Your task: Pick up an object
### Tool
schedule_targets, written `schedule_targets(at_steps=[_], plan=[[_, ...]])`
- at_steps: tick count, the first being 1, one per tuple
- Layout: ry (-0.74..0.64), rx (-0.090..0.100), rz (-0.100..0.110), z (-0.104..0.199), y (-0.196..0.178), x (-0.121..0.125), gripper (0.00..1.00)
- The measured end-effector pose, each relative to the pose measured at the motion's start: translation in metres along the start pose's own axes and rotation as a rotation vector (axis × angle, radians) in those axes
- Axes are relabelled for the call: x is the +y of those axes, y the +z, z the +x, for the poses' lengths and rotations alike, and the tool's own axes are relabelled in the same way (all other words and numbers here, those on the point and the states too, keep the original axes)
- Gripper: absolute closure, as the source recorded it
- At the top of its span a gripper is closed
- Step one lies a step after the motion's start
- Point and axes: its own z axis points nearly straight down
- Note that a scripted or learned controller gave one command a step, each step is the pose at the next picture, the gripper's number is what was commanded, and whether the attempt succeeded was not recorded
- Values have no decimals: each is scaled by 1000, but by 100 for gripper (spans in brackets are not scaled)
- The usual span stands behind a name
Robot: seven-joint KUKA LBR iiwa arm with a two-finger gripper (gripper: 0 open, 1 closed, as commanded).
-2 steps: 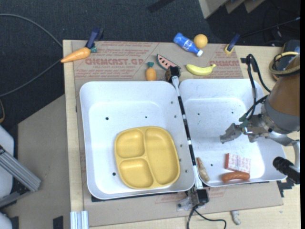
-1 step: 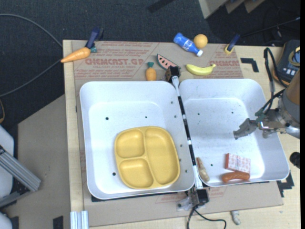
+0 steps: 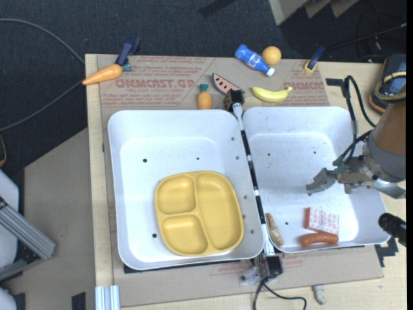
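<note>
Nearest the camera, a cable and a small connector sit at the front seam between the two bins; their details are too small to make out. The bench is cut off at the lower edge.

Right bin, front corner: three items. One sausage lies nearest the front wall. One red-and-white packet lies just behind it, close but whether touching I cannot tell. One brownish elongated item lies against the left wall; I cannot identify it.

Left bin: one yellow divided plate with three compartments, nothing in them.

My fingers hang over the middle of the right bin, behind the packet and apart from it. They appear spread apart, pointing left, with nothing between them. My arm enters from the right and is cut off by the edge, so most of it is out of sight.

Behind the bins, on the printed cardboard: one banana, one watermelon slice, one small orange item I cannot name, one dark object at the seam. Farther back: one carrot, one blue bottle, one orange ball, two blue clips.
</note>
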Motion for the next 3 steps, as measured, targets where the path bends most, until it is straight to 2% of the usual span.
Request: schedule_targets(at_steps=[1, 2, 3], plan=[[0, 0, 0, 9, 8, 0, 0], [0, 0, 1, -3, 84, 0, 0], [1, 1, 1, 5, 110, 0, 0]])
